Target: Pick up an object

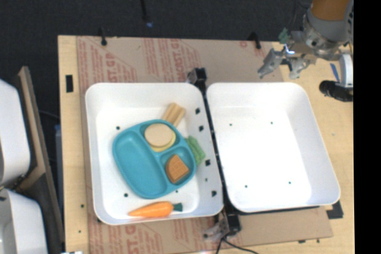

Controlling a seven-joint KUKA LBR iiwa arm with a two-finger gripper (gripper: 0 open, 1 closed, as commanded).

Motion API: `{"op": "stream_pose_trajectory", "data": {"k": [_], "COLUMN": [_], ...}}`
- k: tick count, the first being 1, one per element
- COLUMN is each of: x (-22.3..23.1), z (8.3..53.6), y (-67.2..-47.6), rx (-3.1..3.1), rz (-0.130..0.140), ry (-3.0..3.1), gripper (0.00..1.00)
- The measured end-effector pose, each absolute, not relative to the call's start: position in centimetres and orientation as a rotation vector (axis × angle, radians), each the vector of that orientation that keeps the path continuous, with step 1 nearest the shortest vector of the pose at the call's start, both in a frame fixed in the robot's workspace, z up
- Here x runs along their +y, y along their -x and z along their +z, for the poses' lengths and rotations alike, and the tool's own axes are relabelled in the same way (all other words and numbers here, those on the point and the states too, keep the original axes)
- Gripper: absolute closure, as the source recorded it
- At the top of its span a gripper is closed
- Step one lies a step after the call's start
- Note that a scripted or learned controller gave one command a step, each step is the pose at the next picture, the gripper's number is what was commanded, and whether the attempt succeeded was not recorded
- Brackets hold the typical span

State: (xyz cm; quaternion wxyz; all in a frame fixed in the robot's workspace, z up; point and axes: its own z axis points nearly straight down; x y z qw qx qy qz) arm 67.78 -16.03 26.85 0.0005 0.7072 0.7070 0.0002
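My gripper (282,66) hangs above the far edge of the right bin (300,105), its two fingers spread open with nothing between them. In the left bin (98,128) lies a blue divided tray (134,163). A round tan cookie (160,135) and a brown toast piece (177,169) rest in its compartments. A pale wooden block (174,113) leans just behind the tray. Against the tray's right side sits a small green piece (197,150). An orange carrot (152,209) lies along the bin's near wall.
The two bins meet at black clips (198,76) along the middle seam. A cardboard sheet (143,59) covers the bench under them. White boxes (12,128) stand off the bench at the left.
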Motion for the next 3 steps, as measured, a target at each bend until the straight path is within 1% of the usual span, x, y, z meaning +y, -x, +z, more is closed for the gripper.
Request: {"op": "stream_pose_trajectory", "data": {"k": [1, 2, 3], "x": [-17.1, -19.2, -21.5], "z": [24.1, 16.3, 21.3], "y": [-68.5, -68.8, -68.3], "rx": [2.221, 2.222, 2.217], "rz": [-0.002, -0.006, 0.003], "ry": [-2.223, -2.226, -2.220], "gripper": [0.00, 0.00, 0.00]}}
